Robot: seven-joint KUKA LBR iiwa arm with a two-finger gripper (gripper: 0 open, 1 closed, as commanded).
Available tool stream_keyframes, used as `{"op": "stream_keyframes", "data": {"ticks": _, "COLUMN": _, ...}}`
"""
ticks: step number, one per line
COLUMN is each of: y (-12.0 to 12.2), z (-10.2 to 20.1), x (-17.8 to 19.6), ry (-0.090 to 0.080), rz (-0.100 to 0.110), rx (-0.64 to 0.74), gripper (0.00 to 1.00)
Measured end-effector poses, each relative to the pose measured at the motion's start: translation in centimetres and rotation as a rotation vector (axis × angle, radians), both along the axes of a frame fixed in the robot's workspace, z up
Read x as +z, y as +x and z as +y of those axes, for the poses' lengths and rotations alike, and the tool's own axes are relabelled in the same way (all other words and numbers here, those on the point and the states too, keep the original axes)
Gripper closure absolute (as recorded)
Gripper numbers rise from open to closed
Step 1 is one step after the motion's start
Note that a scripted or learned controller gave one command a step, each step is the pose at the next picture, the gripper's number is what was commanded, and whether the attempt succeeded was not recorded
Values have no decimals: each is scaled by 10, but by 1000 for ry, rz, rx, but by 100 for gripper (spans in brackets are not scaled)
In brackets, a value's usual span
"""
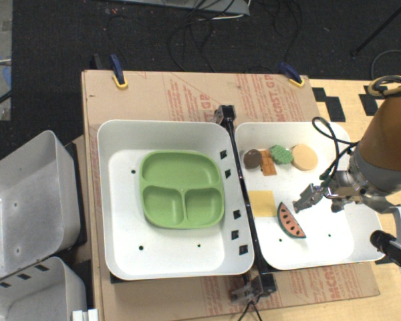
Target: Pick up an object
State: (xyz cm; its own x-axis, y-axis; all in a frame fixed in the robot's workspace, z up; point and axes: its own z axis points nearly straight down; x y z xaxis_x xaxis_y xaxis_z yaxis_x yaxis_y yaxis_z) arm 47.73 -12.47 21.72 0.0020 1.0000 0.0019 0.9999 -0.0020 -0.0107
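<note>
Camera view is showing two white bins. A green plate (182, 189) is sitting in the left bin (120, 246). My gripper (309, 198) is hovering, fingers spread and holding nothing, over the right bin (334, 246), just beside a watermelon slice (291, 221) and cheese square (261, 203).

Two white bins (113, 179) are looking like smooth, slightly glossy plastic; green divided plate (182, 189) is showing matt plastic w/ soft sheen. Bench top (187, 92) underneath is reading as matt brown printed cardboard.
</note>
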Motion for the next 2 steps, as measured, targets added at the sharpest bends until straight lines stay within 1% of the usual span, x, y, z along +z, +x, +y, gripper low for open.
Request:
{"op": "stream_keyframes", "data": {"ticks": 1, "y": 2, "z": 0, "x": 4, "ry": -2, "rz": -10, "rx": 3, "gripper": 0}}
{"op": "stream_keyframes", "data": {"ticks": 2, "y": 2, "z": 4, "x": -39, "ry": 0, "rz": -5, "rx": 0, "gripper": 0}}
